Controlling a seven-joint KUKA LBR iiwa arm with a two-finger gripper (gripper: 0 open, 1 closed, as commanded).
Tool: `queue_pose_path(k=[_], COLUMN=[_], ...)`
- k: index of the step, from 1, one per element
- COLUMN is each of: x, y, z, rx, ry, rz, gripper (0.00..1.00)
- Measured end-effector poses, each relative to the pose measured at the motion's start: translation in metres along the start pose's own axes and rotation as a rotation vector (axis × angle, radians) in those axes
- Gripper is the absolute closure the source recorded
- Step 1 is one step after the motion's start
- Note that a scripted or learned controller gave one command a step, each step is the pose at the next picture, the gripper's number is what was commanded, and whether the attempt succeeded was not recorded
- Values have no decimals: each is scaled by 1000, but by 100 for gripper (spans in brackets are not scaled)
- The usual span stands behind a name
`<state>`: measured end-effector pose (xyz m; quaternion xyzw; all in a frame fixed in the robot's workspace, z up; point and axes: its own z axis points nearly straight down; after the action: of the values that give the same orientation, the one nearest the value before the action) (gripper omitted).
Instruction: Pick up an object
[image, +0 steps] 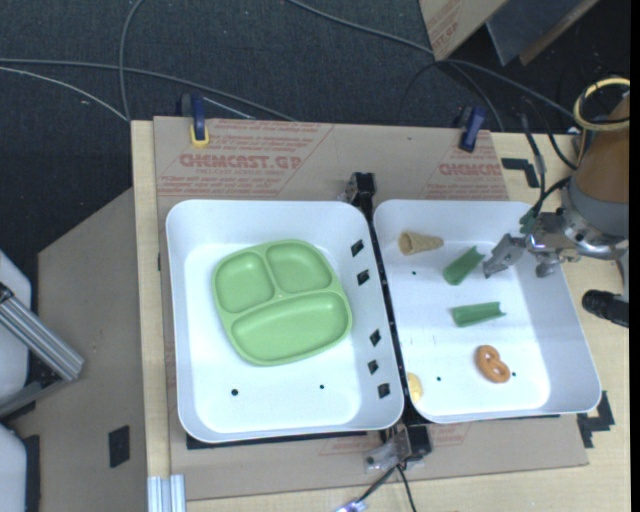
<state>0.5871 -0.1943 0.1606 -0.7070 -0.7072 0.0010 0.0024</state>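
Pincer (520, 255) state unclear above right bin (560, 395), near green piece (462, 266); arm cut off

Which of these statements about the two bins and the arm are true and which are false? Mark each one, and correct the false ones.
1. The green divided plate lies in the left bin. True.
2. The pretzel sits on the green plate. False: it lies on the floor of the right bin.
3. Two green pieces lie in the right bin, one above the other in the view. True.
4. The gripper hangs over the left bin. False: it is at the upper right part of the right bin.
5. The cone-shaped piece lies near the right bin's upper left corner. True.
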Motion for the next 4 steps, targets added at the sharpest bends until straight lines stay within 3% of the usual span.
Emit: queue_pose_path(k=[1,2,4], x=[2,2,-1], y=[0,2,-9], z=[63,48,-65], rx=[1,-7,-9], ry=[1,-1,-3], rz=[0,0,1], gripper=[0,100,100])
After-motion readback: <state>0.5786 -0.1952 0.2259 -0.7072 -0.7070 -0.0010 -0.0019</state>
